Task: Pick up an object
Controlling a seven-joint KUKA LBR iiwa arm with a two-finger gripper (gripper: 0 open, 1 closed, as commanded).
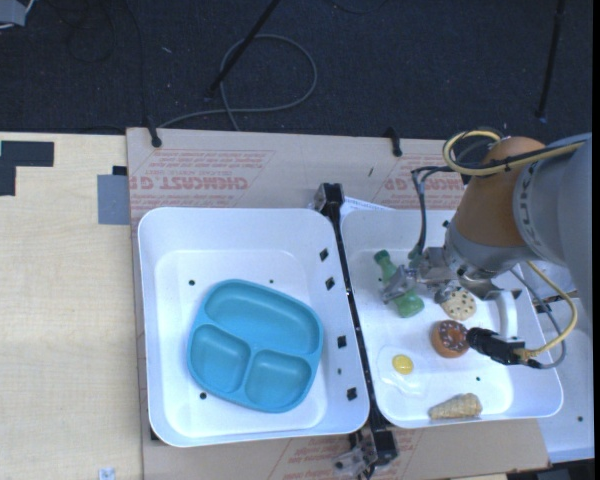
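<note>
Dark carpet with loose cables is lying behind the bench (50, 298), and we are looking down on two white bins side by side on a cardboard sheet (240, 173). We are seeing a blue tray (254, 345) with three compartments lying flat in the left bin (170, 238), slightly turned, with bare white floor all around it.

We are finding the arm (510, 208) reaching into the right bin (540, 398) from the right, its gripper (405, 286) sitting low over a green toy (398, 286) in the bin's upper left part, close to the divider (348, 318). The toy's long axis is running from upper left to lower right; we cannot tell whether it is between the fingers, nor how the fingers are standing.

Just right of it a cracker (459, 304) is lying beside a donut (448, 339). A fried egg (402, 365) is sitting near the front, and a cone (455, 406) is lying along the front wall, its tip pointing left. We are seeing bare floor between egg and toy.
</note>
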